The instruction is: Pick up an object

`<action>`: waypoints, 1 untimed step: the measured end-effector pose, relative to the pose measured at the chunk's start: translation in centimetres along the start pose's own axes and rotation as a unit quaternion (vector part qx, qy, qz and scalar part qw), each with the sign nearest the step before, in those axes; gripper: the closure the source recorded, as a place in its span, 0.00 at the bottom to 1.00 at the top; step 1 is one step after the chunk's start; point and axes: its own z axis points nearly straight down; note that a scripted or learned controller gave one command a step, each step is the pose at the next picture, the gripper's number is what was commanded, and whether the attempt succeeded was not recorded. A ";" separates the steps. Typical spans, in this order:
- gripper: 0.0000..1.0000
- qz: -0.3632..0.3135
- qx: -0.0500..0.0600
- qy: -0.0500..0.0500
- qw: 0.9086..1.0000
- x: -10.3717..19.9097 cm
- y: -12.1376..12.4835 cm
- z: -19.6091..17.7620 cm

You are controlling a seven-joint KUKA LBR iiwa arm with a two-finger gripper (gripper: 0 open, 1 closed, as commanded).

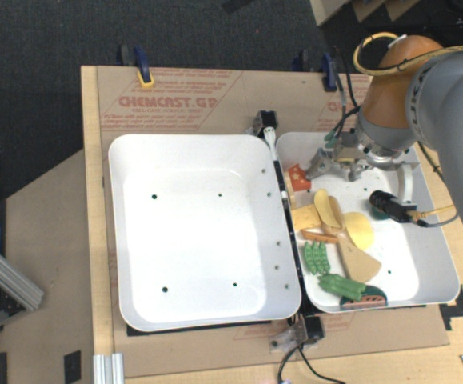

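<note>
Right bin holds toys, including a wooden spatula. Gripper hangs above its far end; grip state cannot be told.

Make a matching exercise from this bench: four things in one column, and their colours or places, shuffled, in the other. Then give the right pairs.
Things:
1. left bin
2. wooden spatula
3. band above the arm's wrist
4. clamp on the bench's far edge, left

Colours or places:
A. orange
B. blue and yellow
C. white, on the side away from the arm
D. tan, lying in the right bin among green pieces

Pairs: 1-C, 2-D, 3-A, 4-B
</note>
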 end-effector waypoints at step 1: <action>0.00 -0.001 -0.005 -0.003 1.000 2.2 1.8 -0.2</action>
